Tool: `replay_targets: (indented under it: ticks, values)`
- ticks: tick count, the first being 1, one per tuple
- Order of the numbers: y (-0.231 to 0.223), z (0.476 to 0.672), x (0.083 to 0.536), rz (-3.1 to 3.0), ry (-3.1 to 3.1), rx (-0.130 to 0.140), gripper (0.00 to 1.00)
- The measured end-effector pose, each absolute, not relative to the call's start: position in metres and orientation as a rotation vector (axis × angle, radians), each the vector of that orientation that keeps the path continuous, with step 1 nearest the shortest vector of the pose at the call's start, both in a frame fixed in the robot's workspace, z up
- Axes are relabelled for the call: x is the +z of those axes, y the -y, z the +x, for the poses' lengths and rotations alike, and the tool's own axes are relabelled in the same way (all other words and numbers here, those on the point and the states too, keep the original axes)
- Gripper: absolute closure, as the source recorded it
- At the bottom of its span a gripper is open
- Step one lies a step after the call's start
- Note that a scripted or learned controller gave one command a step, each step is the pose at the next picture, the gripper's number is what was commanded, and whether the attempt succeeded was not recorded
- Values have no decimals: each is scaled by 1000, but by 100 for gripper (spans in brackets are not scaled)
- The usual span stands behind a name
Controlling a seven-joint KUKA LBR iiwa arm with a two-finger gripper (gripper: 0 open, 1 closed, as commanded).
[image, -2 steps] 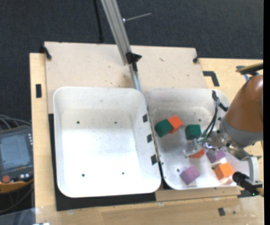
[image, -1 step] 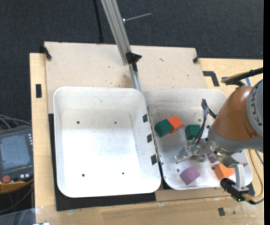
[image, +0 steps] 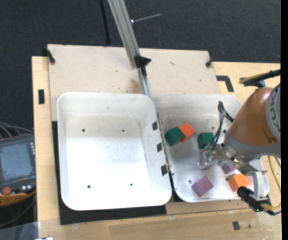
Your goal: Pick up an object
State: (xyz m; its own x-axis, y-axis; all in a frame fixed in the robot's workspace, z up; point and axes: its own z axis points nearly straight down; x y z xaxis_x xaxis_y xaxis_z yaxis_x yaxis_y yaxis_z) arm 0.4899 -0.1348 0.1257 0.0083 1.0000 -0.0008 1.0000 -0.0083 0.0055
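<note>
Two-finger gripper [image: 210, 157] is seen low in the right-hand shallow white bin [image: 184, 109], amid small foam blocks. Finger opening cannot be told; nothing is seen held. Nearest are the dark green block [image: 205, 140] and purple block [image: 202, 186]. One block should be straddled squarely, clear of the wall.

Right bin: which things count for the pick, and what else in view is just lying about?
Job:
gripper
green block
orange block
second green block
purple block
small purple block
second orange block
right bin

Lying about:
left bin
pendant
metal rail
</note>
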Motion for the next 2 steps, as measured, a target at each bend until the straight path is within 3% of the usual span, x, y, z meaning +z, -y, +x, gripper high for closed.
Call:
replay_targets:
  ticks: [2]
  values:
    - [119, 501, 240, 2211, -2221, 8, 100]
